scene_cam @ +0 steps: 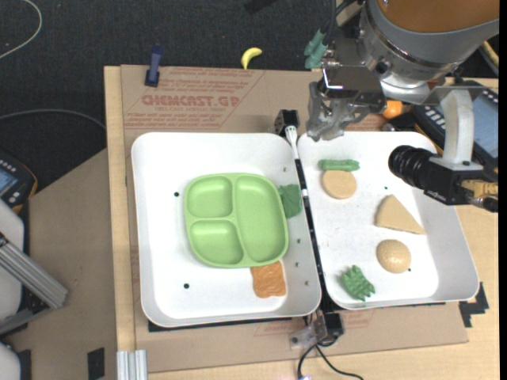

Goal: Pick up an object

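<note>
The gripper [325,127] hangs over the far edge of the right bin [451,279], its fingers grasping nothing; whether they are released or clenched, I cannot tell. A green pod [339,165] lies just below it, touching a round biscuit [339,184].

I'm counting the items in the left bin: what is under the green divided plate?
An orange flat piece sticks out from under the green divided plate at its near edge, and a dark green piece at its right edge. How far either reaches beneath is covered, as is anything else there.
</note>
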`<state>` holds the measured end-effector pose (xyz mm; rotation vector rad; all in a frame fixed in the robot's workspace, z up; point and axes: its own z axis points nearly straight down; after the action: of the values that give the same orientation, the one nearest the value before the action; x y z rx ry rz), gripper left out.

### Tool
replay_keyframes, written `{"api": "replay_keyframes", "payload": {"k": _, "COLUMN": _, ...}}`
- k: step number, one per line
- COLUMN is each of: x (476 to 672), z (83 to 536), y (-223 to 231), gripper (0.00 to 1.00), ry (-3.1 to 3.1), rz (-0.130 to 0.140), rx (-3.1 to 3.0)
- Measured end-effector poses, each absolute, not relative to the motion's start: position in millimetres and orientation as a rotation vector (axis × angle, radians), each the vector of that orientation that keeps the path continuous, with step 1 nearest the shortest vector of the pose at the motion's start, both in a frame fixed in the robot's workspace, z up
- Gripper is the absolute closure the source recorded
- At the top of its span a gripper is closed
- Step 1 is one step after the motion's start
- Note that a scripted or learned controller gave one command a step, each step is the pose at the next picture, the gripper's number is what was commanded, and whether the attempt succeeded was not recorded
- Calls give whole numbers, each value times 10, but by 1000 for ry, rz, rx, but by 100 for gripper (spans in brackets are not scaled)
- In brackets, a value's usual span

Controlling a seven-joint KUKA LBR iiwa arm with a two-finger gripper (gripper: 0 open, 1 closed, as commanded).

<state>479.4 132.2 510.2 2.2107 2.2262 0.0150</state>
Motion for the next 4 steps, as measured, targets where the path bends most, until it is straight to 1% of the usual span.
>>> {"api": "replay_keyframes", "payload": {"k": 1, "x": 4774, "z": 3754, "y": 2039, "gripper": 100, "ry": 2235, "rz": -19, "rx": 2218}}
{"api": "replay_keyframes", "payload": {"k": 2, "x": 4778, "z": 2726, "y": 1665, "gripper": 100, "ry": 2220, "rz": -21, "rx": 2232}}
{"api": "replay_keyframes", "payload": {"k": 3, "x": 5026, "z": 3168, "y": 843, "gripper": 100, "ry": 2209, "rz": 5, "rx": 2227}}
{"api": "replay_keyframes", "payload": {"k": 4, "x": 4785, "z": 3531, "y": 1444, "gripper": 100, "ry": 2229, "rz": 9, "rx": 2213}}
